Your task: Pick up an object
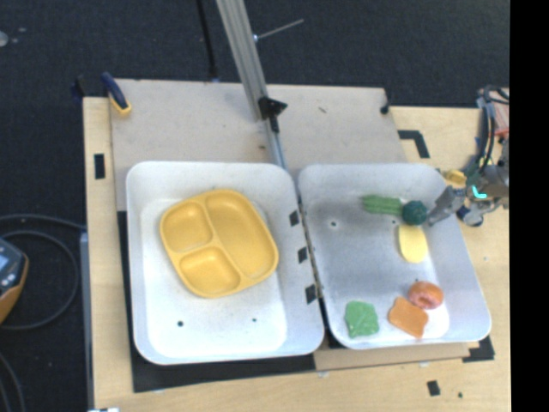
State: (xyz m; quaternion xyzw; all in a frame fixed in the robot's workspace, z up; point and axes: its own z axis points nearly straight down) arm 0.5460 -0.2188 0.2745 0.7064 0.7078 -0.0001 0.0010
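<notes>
Left bin (146, 230) has a glossy yellow three-compartment plate (218, 241). Right bin (446, 316) holds a flat yellow oval (413, 245), green block (361, 318), orange wedge (407, 317), reddish ball (425, 294) and a long green veggie (382, 204). Gripper (437, 209) reaches in low from the right edge, can't tell its state.
</notes>
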